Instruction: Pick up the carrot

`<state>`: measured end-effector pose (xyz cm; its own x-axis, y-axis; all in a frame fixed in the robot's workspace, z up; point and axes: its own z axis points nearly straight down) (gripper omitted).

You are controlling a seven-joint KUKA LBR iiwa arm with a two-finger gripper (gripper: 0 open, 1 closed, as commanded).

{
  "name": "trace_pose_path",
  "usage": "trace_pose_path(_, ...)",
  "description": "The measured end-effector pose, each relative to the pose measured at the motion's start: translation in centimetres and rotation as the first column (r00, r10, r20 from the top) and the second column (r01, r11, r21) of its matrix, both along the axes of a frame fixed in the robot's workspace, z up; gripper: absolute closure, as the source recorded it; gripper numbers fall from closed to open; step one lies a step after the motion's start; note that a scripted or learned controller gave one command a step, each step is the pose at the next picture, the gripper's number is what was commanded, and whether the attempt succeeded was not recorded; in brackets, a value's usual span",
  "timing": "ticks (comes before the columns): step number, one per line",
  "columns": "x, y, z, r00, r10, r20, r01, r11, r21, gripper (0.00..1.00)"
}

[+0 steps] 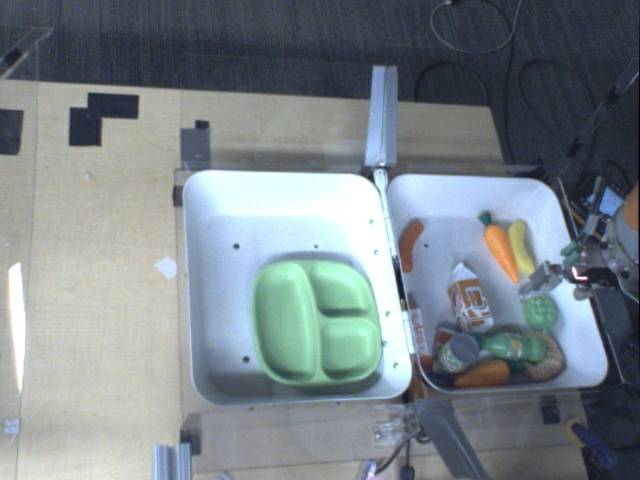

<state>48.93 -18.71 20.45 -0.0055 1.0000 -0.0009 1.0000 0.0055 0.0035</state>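
The carrot (500, 252), orange with a green top, lies in the right bin (440, 193) near its far right, pointing toward the front. A yellow banana-like piece (521, 247) lies against its right side. My gripper (541, 280) reaches in over the bin's right wall and hangs just right of and in front of the carrot's tip, above a green vegetable (542, 313). Nothing shows held in it.
The right bin also holds a red-orange pepper (410, 243), a snack packet (470, 305), a green bottle (505, 347), a can (460, 350) and another orange piece (483, 374) along the front wall. A green divided plate (316, 320) sits in the left bin (215, 268).
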Motion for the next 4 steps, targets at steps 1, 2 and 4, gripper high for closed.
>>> trace_pose_path(1,4.9,3.5,-7.4,0.994,0.112,0.008,-0.112,0.994,-0.002,0.0)
trace_pose_path(2,5.3,-1.3,-9.4,0.955,0.293,0.046,-0.292,0.956,-0.014,0.0)
trace_pose_path(4,16.0,3.9,-9.5,0.936,0.351,0.035,-0.351,0.936,-0.026,0.0)
